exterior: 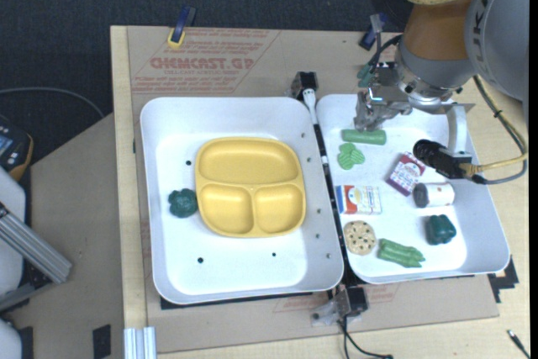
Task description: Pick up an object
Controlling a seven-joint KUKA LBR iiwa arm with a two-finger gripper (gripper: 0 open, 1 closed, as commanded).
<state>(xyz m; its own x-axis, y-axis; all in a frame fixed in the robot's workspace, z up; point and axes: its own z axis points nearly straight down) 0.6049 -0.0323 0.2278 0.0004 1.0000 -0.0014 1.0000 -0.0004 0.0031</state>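
The pale tan, wood-faced bench (126, 181) carries a brown cardboard sheet printed with red lettering (206, 59), pinned at its far edge by a blue-and-yellow clamp (179, 27). On the sheet sit two shallow white plastic bins side by side — the left bin (160, 181) and the right bin (479, 252) — their inner rims touching. A small black clip (304, 85) sits at the far end of that seam.
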